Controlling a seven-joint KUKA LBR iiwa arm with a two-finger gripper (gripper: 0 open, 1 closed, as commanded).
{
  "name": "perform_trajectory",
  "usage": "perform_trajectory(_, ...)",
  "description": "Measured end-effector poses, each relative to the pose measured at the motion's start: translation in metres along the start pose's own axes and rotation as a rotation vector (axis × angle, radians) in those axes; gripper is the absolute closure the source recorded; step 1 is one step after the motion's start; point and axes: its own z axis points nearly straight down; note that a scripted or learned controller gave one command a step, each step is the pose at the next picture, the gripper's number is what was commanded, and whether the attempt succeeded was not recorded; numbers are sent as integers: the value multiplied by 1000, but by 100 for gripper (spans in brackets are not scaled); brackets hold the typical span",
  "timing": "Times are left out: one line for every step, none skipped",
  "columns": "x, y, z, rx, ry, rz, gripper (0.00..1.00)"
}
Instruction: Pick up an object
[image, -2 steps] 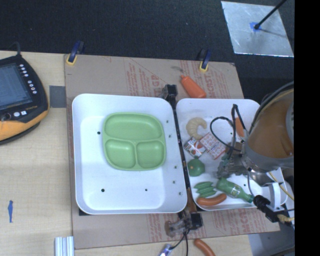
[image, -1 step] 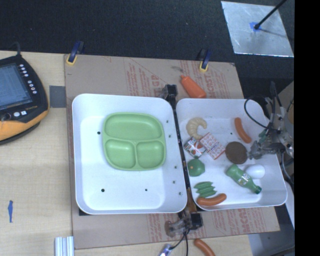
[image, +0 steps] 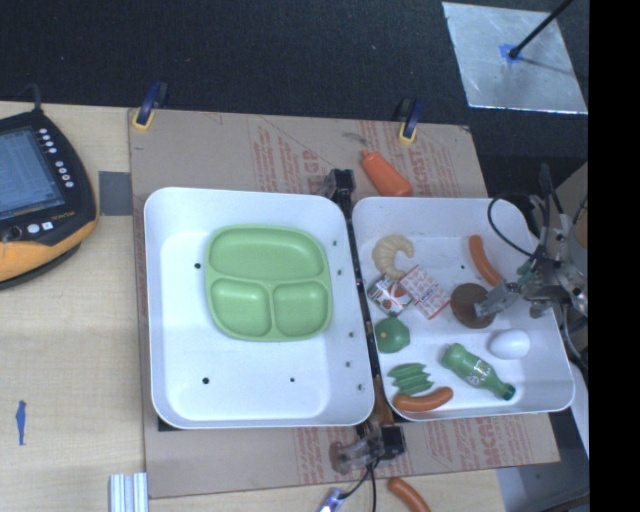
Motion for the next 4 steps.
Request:
perform_trajectory(1, 62, 65, 1, 0, -2, 0)
perform_trajectory(45, -15, 65, 3, 1, -2, 0)
perform_trajectory(31, 43, 64, 0, 1, 0, 0)
perform_trajectory(30, 43, 54, 1, 1, -2, 100)
